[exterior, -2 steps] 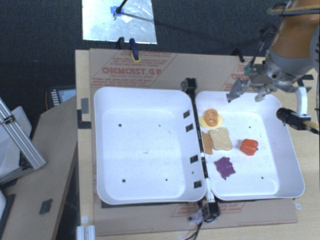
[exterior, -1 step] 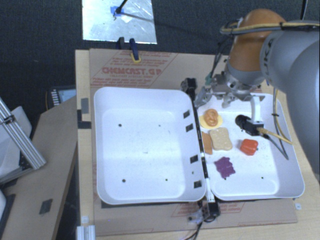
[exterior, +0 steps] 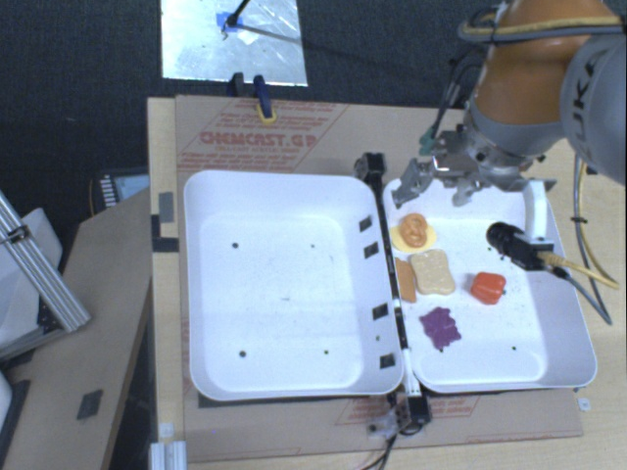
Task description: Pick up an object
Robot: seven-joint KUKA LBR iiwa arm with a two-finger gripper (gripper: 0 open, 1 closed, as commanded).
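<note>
The right bin (exterior: pixel 563 355) holds several small things. An orange-yellow round pastry (exterior: pixel 413 231) lies near its far left side, with a pale slice of bread (exterior: pixel 433 272) just in front of it. A thin brown strip (exterior: pixel 406 281) rests by the divider. A red pepper (exterior: pixel 488 287) sits to the right of the bread, and a purple bunch of grapes (exterior: pixel 441 328) lies nearer the front. My gripper (exterior: pixel 432 191) hangs over the far left part of this bin, just behind the pastry. It is open with nothing between its fingers.
The left bin (exterior: pixel 196 292) stands beside the right one, split from it by a ridge with black clips (exterior: pixel 377 253). Both rest on a cardboard sheet (exterior: pixel 265 135). A shiny metal plate (exterior: pixel 233 27) lies beyond the bench's far edge.
</note>
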